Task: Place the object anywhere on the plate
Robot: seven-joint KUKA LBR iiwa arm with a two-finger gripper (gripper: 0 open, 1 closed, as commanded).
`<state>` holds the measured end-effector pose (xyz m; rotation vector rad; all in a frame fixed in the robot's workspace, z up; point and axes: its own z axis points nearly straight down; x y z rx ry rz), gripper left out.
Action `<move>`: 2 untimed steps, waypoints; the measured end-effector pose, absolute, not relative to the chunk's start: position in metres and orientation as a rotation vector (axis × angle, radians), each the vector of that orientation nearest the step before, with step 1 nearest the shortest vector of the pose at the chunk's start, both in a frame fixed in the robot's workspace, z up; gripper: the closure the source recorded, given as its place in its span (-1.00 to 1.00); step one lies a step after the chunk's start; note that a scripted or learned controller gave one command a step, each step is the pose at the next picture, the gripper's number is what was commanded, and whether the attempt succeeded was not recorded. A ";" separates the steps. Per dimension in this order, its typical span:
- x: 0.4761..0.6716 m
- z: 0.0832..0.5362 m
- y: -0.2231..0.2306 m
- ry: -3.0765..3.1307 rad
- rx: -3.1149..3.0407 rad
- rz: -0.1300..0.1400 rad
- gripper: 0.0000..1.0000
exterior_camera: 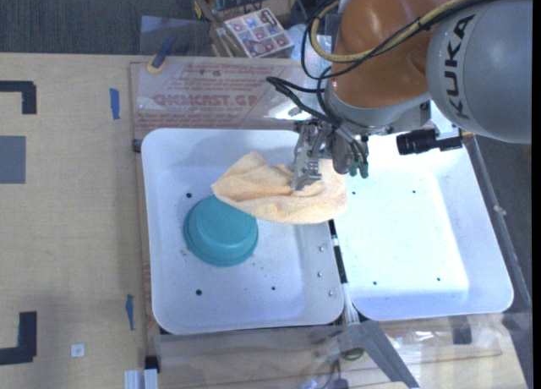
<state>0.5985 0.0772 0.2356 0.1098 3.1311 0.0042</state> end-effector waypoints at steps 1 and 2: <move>0.607 0.240 0.130 3.135 0.003 0.004 1.00; 0.621 0.228 0.179 3.134 0.001 0.006 1.00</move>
